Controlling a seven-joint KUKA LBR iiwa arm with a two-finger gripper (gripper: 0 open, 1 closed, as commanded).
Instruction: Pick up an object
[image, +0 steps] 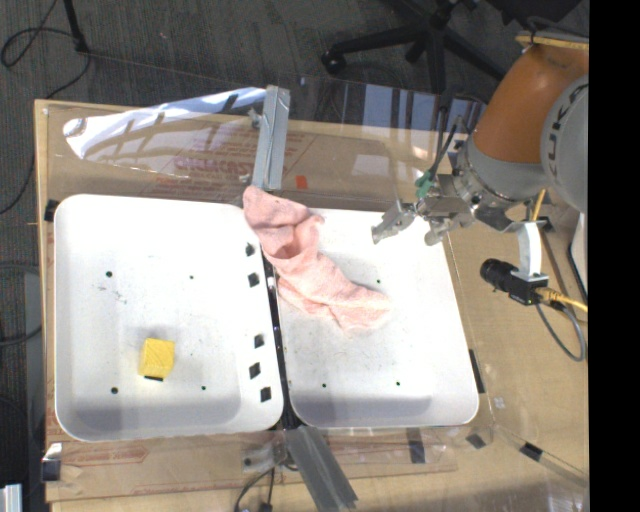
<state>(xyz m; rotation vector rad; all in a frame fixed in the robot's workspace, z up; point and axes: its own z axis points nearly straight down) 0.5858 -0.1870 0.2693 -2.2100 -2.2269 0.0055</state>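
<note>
A soft, crumpled pink cloth (312, 268) lies in the right-hand shallow white plastic bin (420, 395), bunched into loose folds. Its far left corner rides up over the bin's rim at the divide between the two bins, and its wider end spreads toward the middle of the bin floor. In the left-hand shallow white plastic bin (90, 290) sits a small yellow block (157, 358) with a spongy look, near the front and well apart from the cloth. Both bins have smooth, rounded corners and small dark dots on their floors.

The metal two-finger gripper (410, 227) hangs over the far right part of the right bin, fingers spread apart and grasping nothing, just to the right of the cloth and not touching it. Behind it the grey arm with its orange band (530, 85) reaches in from the right.

The bins rest on a pale wooden table (520, 400) with a clear glossy sheet (160, 135) at the far side, and a grey metal post (270, 140) stands there between the bins.
</note>
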